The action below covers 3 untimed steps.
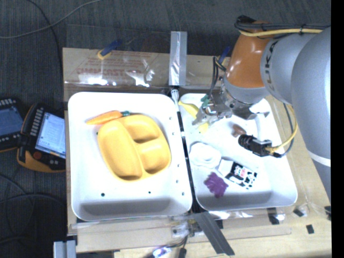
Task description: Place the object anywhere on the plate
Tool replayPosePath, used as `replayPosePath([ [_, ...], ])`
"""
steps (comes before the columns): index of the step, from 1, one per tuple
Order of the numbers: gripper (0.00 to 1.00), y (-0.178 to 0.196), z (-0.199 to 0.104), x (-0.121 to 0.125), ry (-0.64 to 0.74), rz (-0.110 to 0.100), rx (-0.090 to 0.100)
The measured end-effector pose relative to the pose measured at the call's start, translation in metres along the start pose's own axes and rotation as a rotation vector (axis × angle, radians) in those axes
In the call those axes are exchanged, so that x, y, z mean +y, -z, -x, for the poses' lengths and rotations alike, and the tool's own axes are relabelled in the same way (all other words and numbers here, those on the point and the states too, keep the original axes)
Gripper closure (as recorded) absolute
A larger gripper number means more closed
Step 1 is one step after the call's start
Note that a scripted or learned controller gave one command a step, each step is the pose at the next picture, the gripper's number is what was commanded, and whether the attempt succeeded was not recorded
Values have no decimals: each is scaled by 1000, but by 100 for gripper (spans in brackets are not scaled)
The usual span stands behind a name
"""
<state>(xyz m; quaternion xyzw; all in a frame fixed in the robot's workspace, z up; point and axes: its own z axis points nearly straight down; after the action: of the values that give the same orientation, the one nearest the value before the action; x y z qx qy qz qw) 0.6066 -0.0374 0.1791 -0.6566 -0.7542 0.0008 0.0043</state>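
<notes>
1. The task does not say which object is meant. Judging by where the arm is, the likeliest one is the pale yellow, banana-like piece (188,109). It lies in the far left corner of the right bin (269,193), close to the wall shared with the other bin.
2. The gripper (210,113) is low over that corner, just beside the yellow piece and perhaps touching it. The view does not show whether it is open or closed, and nothing is visibly held.
3. The yellow divided plate (129,157) sits in the middle of the left bin (86,190), and both of its compartments are bare. Nothing has been placed on it.
4. An orange toy carrot (105,116) lies along the plate's far rim, touching it or just beside it, and looks to be resting on the bin floor.
5. Nearer the camera in the right bin are a white round lid or cup (205,155), a purple bunch of toy grapes (216,184), a black-and-white item (240,174) and a small brown piece (238,128). None of them is near the plate.
6. As a judgement, the task is at its start, at the reach or grasp. A sure hold, a lift, a carry over the dividing wall and a release on the plate all remain.
</notes>
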Motion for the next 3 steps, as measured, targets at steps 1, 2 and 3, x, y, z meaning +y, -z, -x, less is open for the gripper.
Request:
replayPosePath([
  [1, 100, 4, -30, -13, -237, -2, -3],
  [2, 100, 24, -31, -28, -35, -1, -9],
  [3, 100, 50, -99, -5, -218, -2, -7],
])
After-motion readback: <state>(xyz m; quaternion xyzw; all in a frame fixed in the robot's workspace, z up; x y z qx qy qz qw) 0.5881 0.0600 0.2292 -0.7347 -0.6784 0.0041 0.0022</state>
